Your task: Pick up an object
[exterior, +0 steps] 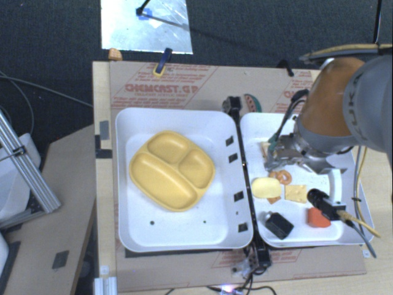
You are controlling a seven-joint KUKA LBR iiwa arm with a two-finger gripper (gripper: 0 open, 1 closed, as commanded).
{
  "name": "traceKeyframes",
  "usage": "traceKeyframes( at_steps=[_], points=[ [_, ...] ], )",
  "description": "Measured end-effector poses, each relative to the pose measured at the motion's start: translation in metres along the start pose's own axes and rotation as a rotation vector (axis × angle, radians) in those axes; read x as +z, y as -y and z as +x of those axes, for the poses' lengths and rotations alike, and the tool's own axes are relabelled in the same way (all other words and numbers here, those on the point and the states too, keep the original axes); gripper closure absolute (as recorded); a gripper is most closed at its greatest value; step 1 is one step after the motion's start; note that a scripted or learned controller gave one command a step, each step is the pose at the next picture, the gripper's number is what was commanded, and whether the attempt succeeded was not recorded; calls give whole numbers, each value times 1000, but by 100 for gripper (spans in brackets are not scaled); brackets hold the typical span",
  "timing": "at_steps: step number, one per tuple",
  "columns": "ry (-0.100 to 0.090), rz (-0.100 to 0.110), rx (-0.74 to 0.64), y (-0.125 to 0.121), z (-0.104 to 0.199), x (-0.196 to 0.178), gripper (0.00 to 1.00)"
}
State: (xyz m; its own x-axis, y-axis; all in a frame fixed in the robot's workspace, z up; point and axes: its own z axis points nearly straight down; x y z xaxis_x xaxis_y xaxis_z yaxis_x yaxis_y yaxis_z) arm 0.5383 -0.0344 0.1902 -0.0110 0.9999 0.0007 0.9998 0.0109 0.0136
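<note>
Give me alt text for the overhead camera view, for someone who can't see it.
A grey robot arm reaches from the right over the right white bin, its hand low above small items: a yellow piece, an orange ring, a black block and a red piece. The left white bin holds a yellow divided plate.

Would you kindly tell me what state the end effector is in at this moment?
End effector: low in the right bin, above the small items; open or shut cannot be told from this view.

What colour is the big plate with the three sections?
The divided plate is pale yellow, seen in the camera view, in the left bin.
</note>
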Motion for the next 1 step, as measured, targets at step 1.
traceKeyframes(
  at_steps=[1],
  points=[
    [-3, 14, 0, 29, 64, 6, 100]
  ],
)
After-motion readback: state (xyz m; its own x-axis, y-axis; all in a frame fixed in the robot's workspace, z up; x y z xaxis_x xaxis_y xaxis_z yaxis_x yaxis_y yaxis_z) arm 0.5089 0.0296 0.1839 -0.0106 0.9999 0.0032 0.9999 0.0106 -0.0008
